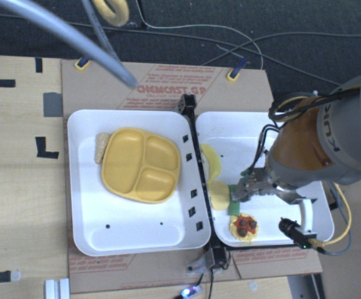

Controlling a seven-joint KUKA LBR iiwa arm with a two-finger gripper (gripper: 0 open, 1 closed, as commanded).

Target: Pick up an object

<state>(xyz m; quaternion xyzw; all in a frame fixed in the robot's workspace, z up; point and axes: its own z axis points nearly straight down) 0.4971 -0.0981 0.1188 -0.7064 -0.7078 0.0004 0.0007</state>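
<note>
The arm (311, 142) enters from the right of the camera view and reaches down into the right bin (230, 124). Its orange band sits above the wrist, with dark cables looped around the band.

The gripper (238, 193) is low in the right bin, near the divider between the two bins. Whether the claw is apart, together or clamped on anything cannot be determined from this view (the wrist body covers most of it).

Objects in the right bin:
- A green block (234, 205) lies directly at the gripper tip, touching or just under it. No grasp can be confirmed.
- A pale yellow round piece (218, 196) lies just left of the green block, against the divider side of the bin.
- A second pale yellow piece (209, 159) lies further up the same side, apart from the gripper.
- A small toy pastry with red and dark topping (244, 226) rests near the bin's lower edge, just below the green block and near the gripper, not touching it.

Objects in the left bin (81, 167):
- A yellow divided plate (140, 164) with three compartments lies in the upper middle, well apart from the gripper.
- A tan sponge-like piece (101, 147) protrudes from beneath the plate's left edge.

Both bins rest on a cardboard sheet (168, 83) with red printing.
</note>
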